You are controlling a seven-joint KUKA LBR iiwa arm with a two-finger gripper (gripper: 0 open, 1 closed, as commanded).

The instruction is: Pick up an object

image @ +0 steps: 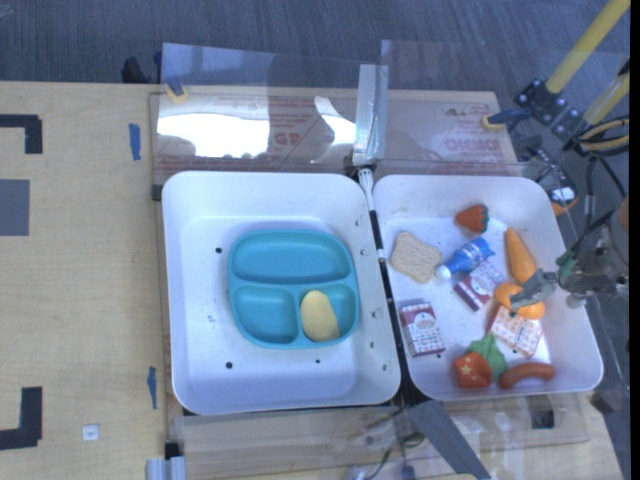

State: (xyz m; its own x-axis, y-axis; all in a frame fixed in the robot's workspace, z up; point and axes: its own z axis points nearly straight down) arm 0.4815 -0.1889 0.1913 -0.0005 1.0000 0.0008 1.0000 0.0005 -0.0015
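The right bin (440, 200) holds several toy foods: a strawberry (471, 218), a slice of bread (415, 256), a blue bottle (470, 258), a carrot (519, 254), an orange piece (527, 310), a red carton (422, 329), a patterned packet (517, 334), a tomato (471, 370) and a sausage (527, 373). My gripper (532, 291) reaches in from the right, low over the bin's right side. Its tip is right at the orange piece, just below the carrot. Nothing can be seen lifted.
The left bin (190, 268) carries a blue divided tray (290, 258) with a yellow oval item (319, 315) in its lower right compartment. Clear plastic sheets (260, 118) stand behind both bins. Cables and a yellow pole (590, 38) crowd the upper right.
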